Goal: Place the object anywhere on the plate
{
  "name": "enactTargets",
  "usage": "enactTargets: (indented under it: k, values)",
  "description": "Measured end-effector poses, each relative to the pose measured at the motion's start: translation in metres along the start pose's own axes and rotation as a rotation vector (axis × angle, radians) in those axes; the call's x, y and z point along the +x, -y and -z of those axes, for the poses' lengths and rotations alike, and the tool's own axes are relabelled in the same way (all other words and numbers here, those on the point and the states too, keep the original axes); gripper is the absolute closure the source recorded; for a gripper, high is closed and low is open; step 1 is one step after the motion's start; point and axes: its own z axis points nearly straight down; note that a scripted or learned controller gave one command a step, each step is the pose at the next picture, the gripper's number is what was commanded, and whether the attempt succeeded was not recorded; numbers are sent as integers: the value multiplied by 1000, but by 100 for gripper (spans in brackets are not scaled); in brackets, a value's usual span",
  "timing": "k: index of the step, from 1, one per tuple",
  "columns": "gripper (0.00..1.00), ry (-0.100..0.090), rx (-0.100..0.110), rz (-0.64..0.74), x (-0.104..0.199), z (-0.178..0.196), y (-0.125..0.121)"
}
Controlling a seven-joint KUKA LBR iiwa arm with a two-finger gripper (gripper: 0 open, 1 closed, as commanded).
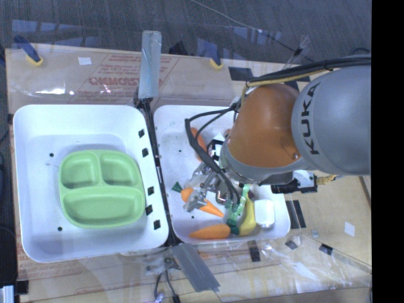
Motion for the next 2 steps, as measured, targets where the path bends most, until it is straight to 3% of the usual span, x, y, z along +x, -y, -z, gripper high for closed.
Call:
enactTargets:
  k: [1,2]
  values:
    - [100,4,-3,-21,12,46,-86]
    - [0,3,-1,-24,11,46,-84]
